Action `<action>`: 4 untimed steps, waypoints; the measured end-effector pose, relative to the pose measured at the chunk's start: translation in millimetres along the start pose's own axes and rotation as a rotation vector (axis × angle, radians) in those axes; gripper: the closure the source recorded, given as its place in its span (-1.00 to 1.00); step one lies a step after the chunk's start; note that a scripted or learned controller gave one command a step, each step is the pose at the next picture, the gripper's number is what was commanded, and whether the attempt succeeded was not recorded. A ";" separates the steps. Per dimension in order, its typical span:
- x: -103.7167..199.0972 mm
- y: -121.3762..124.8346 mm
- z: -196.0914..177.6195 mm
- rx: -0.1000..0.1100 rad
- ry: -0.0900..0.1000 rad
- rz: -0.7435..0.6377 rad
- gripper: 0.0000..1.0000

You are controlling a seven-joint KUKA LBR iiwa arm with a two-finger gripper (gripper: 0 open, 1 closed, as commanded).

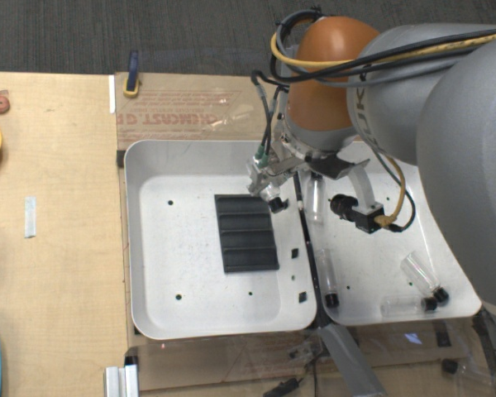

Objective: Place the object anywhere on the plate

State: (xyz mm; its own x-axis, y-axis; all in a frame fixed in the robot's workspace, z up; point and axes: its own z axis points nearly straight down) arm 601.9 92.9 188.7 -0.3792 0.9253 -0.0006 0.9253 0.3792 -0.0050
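Arm over the seam between my two bins

I see the claw (269, 190) hanging just above the top right corner of the black ribbed plate (246, 233), which lies flat in the left bin (149, 246); I cannot tell whether it is open or holding anything, and a clear tube (420, 278) lies in the right bin (459, 292)

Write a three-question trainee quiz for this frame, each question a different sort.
1. True or false: the black ridged slab lies in the right bin.
2. Which bin is the claw over? A) left B) right
3. Fill in: the clear tubes lie in the ___ bin.

Key: 1 false, it lies in the left bin; 2 A, at the slab's upper right corner; 3 right.
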 end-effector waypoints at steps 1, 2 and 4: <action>53.7 27.3 -21.7 -0.002 -0.001 -0.199 1.00; 85.8 63.4 -46.7 -0.003 -0.002 -0.375 1.00; 119.5 47.4 -40.1 -0.001 -0.002 -0.457 1.00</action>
State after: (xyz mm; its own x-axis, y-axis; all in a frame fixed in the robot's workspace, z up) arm 600.6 221.5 228.5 -0.7489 0.6627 -0.0004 0.6627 0.7489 -0.0046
